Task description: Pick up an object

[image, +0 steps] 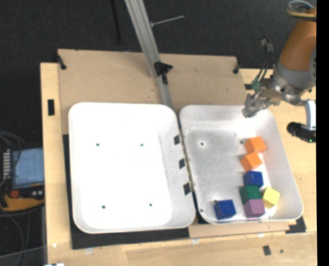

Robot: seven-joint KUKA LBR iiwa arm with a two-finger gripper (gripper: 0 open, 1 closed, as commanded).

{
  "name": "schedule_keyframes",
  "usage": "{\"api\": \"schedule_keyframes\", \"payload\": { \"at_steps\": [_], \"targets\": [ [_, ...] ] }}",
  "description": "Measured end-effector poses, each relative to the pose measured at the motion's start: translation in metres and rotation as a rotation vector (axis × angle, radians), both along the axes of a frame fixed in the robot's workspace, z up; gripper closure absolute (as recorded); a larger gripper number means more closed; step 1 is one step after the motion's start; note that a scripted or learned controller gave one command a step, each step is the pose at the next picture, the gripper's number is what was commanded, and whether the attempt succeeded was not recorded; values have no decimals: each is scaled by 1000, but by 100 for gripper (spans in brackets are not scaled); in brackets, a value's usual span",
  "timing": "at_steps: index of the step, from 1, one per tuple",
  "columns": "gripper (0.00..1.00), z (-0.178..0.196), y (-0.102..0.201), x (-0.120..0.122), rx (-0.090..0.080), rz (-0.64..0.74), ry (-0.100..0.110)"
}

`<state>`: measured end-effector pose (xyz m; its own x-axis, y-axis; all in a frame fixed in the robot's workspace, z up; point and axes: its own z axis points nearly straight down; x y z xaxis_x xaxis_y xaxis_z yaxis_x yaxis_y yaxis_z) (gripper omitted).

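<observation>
- While the arm (297,43) reaches in from the right, you see its gripper (252,108) hanging over the far rim of the right bin (220,121), near that bin's far right corner.
- How wide the gripper stands cannot be told from this view; you can see no block in it.
- Taking the right bin as your landmark, every block lies inside it, gathered along its right side and near edge.
- Two orange blocks sit highest in the group: one orange block (256,144) by the bin's right wall, and the second orange block (251,160) just beside it, toward the near edge.
- A blue block (253,178) comes next down that same side, close to the second orange one.
- A green block (250,193) lies just nearer than the blue one, touching or almost touching it.
- A yellow block (271,196) sits tilted beside the green one, toward the bin's right wall.
- A purple block (255,207) rests at the bin's near edge, directly nearer than the green one.
- A second blue block (225,209) lies apart from the cluster, along the bin's near edge and toward its left.
- The gripper is well apart from all the blocks, at the opposite end of the bin.
- The left bin (126,165) lies alongside the right bin, their edges meeting.
</observation>
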<state>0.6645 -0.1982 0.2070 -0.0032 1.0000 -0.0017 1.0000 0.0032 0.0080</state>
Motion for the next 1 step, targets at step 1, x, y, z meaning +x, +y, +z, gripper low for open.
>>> {"api": "schedule_keyframes", "payload": {
  "at_steps": [1],
  "targets": [
    [100,55,-1,2,0,3,-1]
  ]
}}
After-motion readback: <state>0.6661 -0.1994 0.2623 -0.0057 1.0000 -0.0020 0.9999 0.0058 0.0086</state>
